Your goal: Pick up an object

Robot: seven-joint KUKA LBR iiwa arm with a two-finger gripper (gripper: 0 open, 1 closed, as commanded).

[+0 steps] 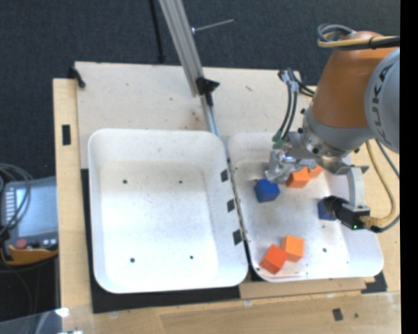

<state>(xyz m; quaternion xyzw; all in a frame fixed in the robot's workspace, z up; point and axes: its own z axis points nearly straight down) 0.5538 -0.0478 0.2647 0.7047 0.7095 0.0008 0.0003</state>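
Observation:
My gripper point(281, 165) hangs over the upper middle of the right bin point(348, 259), under the orange wrist band. A blue cube point(267, 190) lies just below and left of it, close to the tip but apart from it. An orange cube point(299, 177) sits right beside the gripper on its right, partly covered by the wrist. Two more orange cubes point(274, 258) point(293, 246) lie together near the bin's front edge. Another blue block point(326, 208) shows at the right, half hidden by a black part of the arm.
The left bin point(104, 186) stands beside the right one, sharing a raised divider point(231, 193). A slanted aluminium post point(184, 40) rises from behind the bins. Cables run down the arm's left side. A grey control pendant point(24, 218) lies off the bench at the far left.

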